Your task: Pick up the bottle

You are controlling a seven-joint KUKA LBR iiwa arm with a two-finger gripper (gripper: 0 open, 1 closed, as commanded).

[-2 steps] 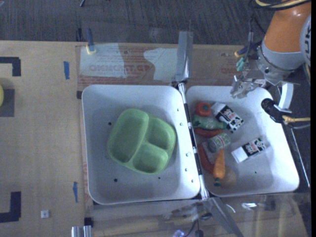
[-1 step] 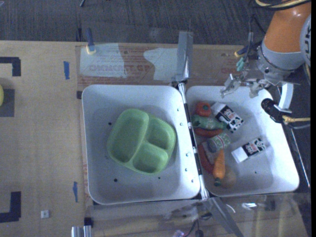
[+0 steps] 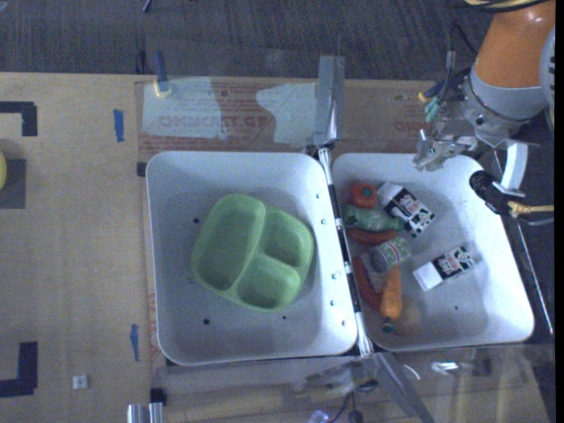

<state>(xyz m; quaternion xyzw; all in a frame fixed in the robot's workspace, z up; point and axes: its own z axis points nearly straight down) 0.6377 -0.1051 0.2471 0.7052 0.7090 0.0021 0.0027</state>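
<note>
The bottle (image 3: 390, 255) is lying on its side in the right bin (image 3: 493, 320), tilted, near that bin's left wall and among a cluster of toy food. It is sitting well apart from the gripper (image 3: 434, 152), which is hanging over the bin's far rim, toward the upper right; the bottle is lying nearer the camera and to the left of it. Nothing is sitting between the gripper's metal fingers, and it is touching none of the objects; whether those fingers are spread or pressed together is something I cannot tell from this slanted look down.

Around the bottle, a red tomato (image 3: 362, 192) is lying at the far end of the cluster, with a green vegetable (image 3: 374, 218) and a red pepper (image 3: 370, 234) just beyond the bottle. An orange carrot (image 3: 391, 294) is lying just on its near side, pointing toward the bin's front. Two small black-and-white cartons are resting to the right: one (image 3: 406, 209) close to the tomato, the other (image 3: 446, 266) near the middle of the bin floor.

The left bin (image 3: 176, 183) is carrying a green divided plate (image 3: 254, 251). Both bins are sitting side by side on the counter (image 3: 70, 254).
</note>
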